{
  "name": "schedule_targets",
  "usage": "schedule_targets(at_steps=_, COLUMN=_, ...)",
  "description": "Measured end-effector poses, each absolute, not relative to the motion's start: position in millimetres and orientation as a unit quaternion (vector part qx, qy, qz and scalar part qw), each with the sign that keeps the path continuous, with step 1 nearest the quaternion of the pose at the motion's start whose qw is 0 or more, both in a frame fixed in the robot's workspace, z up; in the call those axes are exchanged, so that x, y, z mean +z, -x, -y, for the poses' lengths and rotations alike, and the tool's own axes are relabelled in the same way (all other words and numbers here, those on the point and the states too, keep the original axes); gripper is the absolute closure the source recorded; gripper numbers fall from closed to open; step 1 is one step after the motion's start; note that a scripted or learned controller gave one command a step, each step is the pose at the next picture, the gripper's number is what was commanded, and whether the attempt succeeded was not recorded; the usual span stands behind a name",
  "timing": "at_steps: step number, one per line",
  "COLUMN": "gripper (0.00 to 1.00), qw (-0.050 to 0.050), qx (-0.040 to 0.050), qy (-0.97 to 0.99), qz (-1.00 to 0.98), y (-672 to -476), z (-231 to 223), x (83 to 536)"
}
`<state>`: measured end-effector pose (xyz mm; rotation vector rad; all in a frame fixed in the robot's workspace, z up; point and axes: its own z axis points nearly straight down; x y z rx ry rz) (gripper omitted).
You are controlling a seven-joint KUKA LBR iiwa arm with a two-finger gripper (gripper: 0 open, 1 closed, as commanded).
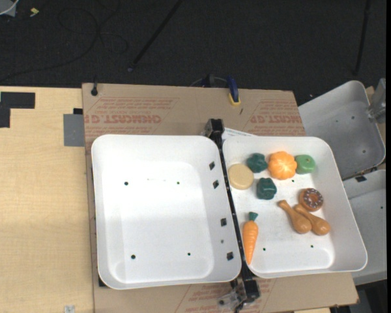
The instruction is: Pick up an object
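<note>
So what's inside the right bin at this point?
The right bin holds a carrot, a beige disc, two dark green pieces, an orange, a light green piece, a donut and two drumsticks. Nothing looks stacked or covered.

toy foods [281, 165] lie clustered in right bin [352, 253].

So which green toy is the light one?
The light green toy at the right bin's top edge, right of the orange. The two others are dark green.
</note>
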<state>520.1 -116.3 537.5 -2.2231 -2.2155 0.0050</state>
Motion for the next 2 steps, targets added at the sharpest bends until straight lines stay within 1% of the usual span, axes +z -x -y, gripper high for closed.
schedule_targets(at_steps=1, gripper=1.00, qw=0.000, qx=0.0020, qy=0.710, qz=0.704, y=-506.5, z=208.1, x=537.2)
schedule_targets(at_steps=2, gripper=1.00, qw=0.002, qx=0.0002, qy=0.704, qz=0.710, y=-474.9, z=104.4, x=538.1)
